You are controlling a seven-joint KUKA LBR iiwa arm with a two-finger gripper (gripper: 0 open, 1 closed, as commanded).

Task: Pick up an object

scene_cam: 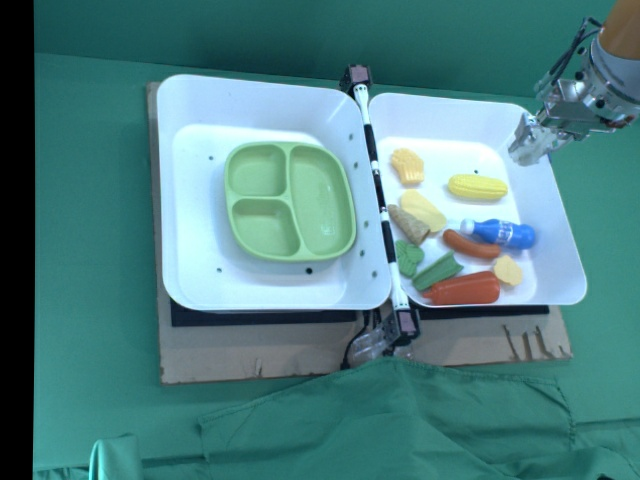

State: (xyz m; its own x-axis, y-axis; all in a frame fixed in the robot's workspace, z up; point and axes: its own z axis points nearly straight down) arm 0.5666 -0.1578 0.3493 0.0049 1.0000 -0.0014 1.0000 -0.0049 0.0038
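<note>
Two shallow white bins sit side by side on a cardboard sheet on the green-covered table (90, 218), so that one serves as the source of things and the other as a place to receive them; the left bin (190, 118) bears a light green divided plate (290, 200), lying flat with its three compartments facing up; the right bin (555, 238) holds the toy food, gathered loosely toward its lower half, which leaves the upper right part of the floor bare for the arm to come in over.

The pieces lie flat and mostly apart: a corn cob (477, 186) nearest the upper right; a ridged yellow piece (407, 166) toward the divider; a pale yellow wedge (422, 210) touching a brown cone-like piece (406, 224); a blue bottle (503, 233) just above a sausage (470, 245); a carrot (464, 289) along the lower edge with a small yellow piece (508, 270) at its right end; green pods (437, 271) and a green leafy piece (408, 259) beside them.

The jaws (528, 140) hang over the upper right corner of the right bin, close to its rim; whether they stand apart or together I cannot tell from this slant; nothing is seen between them. The corn cob is the nearest piece, lying down and to the left of the jaws, near but not under them; the rest lie farther on toward the lower left.
</note>
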